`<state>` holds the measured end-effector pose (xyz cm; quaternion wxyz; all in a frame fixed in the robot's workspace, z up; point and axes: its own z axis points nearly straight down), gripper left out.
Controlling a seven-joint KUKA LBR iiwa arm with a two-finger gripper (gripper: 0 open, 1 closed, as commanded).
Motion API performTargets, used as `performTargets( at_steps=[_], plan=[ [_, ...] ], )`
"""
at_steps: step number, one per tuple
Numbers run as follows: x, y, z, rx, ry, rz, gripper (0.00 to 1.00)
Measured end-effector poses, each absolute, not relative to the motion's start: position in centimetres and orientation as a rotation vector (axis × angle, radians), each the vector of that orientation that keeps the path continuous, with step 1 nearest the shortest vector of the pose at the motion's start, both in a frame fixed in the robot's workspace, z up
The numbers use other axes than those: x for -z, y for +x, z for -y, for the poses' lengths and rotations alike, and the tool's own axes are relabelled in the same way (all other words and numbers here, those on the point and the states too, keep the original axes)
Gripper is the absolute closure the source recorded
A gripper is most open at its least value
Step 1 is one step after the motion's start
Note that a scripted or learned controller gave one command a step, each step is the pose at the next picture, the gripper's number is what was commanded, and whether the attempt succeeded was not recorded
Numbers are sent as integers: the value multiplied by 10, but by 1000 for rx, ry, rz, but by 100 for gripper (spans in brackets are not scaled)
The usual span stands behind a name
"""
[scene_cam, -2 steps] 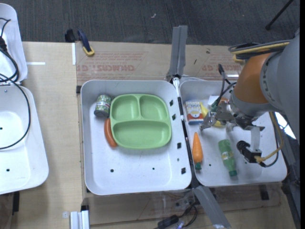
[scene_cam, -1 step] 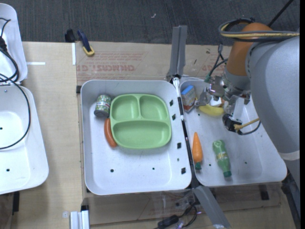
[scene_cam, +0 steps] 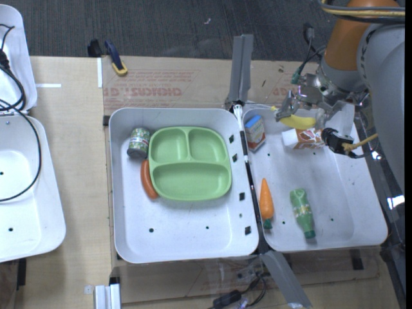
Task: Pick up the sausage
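Nearest the camera, a green bottle (scene_cam: 302, 213) and a carrot (scene_cam: 266, 201) are seen in the right bin (scene_cam: 335, 234), toward its front edge. At that bin's back edge the claw (scene_cam: 301, 108) is placed over a banana (scene_cam: 297, 120); whether it is clenched cannot be told. The sausage (scene_cam: 149, 179) is found in the left bin (scene_cam: 187, 237), touching the left rim of a green plate (scene_cam: 190, 162), below a small can (scene_cam: 138, 142).

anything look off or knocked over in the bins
Mostly small things. The sausage lies wedged against the green plate, partly tucked under its left rim, awkward to grasp. In the right bin, the green bottle lies on its side and a small carton has tipped over near the gripper. No spills.
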<state>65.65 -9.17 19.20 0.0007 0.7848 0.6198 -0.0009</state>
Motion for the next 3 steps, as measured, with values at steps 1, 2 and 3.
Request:
performTargets(
  at_steps=[1, 2, 3],
  plan=[
    [-101, 578, 135, 6, 2463, -1954, 0],
    [-147, 639, 121, 3, 2378, -2052, 0],
    [-91, 626, 124, 6, 2726, -1564, 0]
  ],
)
